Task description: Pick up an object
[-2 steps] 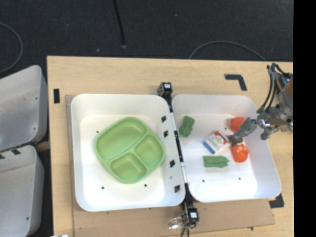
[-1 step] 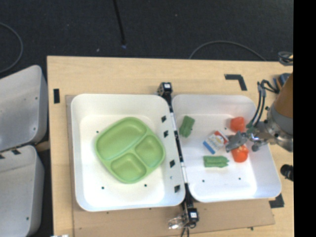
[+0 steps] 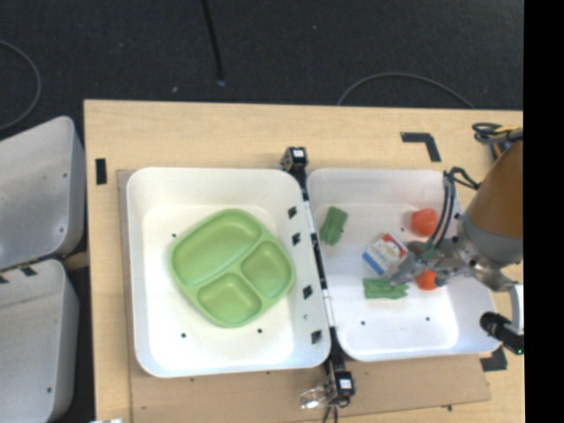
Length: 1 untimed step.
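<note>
The right bin (image 3: 397, 342) holds several small objects. A green block (image 3: 333, 226) lies near its left wall. A small white, blue and red box (image 3: 382, 253) sits in the middle, with a flat green piece (image 3: 383, 290) just below it. One orange object (image 3: 424, 221) rests toward the back right, and another orange object (image 3: 428, 280) lies beside the gripper. My gripper (image 3: 408, 271) is low in the right bin, between the box and the flat green piece, and its tip partly hides the spot where they meet.
The left bin (image 3: 150, 342) holds a green divided plate (image 3: 232, 267). A ridge with black clips (image 3: 310, 263) separates the bins. The arm's grey body and orange band (image 3: 500, 203) cover the right bin's right side. Cables (image 3: 489, 132) lie at the bench's back right.
</note>
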Tool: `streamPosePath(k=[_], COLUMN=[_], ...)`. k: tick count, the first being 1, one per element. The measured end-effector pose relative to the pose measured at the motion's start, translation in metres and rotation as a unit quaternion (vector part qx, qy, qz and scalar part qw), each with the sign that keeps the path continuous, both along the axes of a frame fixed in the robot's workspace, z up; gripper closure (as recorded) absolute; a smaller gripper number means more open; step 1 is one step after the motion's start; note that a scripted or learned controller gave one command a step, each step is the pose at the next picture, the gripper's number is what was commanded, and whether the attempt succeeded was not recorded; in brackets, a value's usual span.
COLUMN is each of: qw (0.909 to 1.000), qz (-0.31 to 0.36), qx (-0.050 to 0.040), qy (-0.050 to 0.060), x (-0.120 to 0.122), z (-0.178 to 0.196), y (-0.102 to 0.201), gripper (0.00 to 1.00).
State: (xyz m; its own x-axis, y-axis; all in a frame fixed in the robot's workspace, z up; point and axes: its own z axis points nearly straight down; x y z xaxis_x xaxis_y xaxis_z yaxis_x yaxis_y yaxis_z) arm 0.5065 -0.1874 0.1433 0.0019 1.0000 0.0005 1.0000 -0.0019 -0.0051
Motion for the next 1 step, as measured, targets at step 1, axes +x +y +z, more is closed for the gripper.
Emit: streamPosePath(k=[1], qw=[1.0000], qz=[-0.001], qx=[-0.0004], qy=[-0.003], x=[0.0010], z=[-0.0422], y=[-0.0014], gripper=[0.00])
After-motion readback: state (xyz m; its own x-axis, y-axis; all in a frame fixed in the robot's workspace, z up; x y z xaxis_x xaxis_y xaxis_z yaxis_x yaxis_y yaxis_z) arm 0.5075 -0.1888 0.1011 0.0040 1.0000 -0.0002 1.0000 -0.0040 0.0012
